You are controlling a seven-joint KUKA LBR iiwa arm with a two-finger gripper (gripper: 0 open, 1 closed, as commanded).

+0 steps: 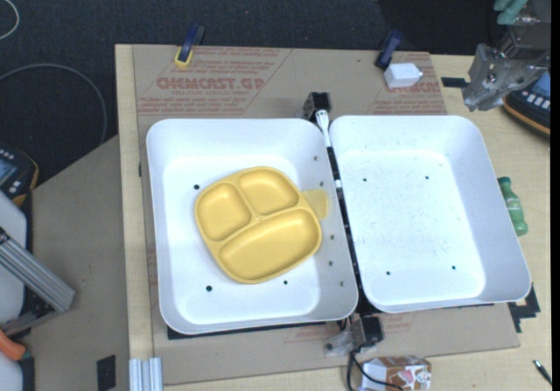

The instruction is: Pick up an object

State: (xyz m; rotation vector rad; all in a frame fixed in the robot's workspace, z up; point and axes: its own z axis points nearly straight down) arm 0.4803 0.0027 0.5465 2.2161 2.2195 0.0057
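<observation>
The bench [262, 74], topped with brown cardboard, carries two shallow white bins side by side. The left bin [166, 205] holds a yellow divided plate [258, 223] with three compartments, lying flat near the bin's middle, a small yellow tab poking out at its right edge. The right bin [420, 205] sits just beside it, their rims touching along the centre. The gripper [494, 79] hangs well above the right bin's far corner, off the bins; I cannot tell how it stands.

Yellow plate [257, 225] smooth plastic; white bins [166, 232] matt plastic.
</observation>
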